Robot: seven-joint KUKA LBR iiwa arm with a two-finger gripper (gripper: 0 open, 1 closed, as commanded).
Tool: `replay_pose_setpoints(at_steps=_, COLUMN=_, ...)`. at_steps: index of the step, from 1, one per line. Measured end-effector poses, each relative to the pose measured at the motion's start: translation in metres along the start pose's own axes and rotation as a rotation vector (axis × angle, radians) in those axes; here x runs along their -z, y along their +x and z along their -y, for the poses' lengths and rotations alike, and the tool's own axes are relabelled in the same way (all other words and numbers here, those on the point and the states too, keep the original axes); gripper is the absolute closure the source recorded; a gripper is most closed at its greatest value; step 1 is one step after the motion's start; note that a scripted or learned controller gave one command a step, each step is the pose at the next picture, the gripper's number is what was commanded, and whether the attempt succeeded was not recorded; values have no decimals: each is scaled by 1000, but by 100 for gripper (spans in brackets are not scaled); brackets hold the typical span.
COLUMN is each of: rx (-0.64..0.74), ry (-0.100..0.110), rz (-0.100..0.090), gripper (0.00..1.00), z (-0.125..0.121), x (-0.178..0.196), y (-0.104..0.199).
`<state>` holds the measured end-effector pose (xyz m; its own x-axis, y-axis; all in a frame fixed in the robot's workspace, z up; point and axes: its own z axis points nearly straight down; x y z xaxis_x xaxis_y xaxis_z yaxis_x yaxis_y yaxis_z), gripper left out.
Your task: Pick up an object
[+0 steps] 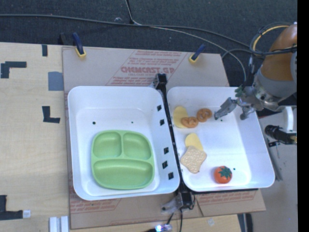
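A green tray point(122, 159) fills the left bin point(77, 100). My gripper point(235, 108), fingers apparently spread and holding nothing, hovers just right of the pretzel point(203, 114); tomato point(222, 174) lies well below.

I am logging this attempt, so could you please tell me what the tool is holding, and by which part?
Nothing is held: the tool hangs open above the right bin, apart from the pretzel.
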<state>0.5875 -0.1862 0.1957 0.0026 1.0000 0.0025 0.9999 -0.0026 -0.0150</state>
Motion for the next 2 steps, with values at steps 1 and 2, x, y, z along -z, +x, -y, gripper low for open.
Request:
replay_pose_setpoints(at_steps=1, rx=4, ry=-14, rz=3, gripper=0, z=-3, x=8, y=0)
replay_pose_setpoints(at_steps=2, rx=3, ry=-9, rz=3, gripper=0, z=3, x=-43, y=-7)
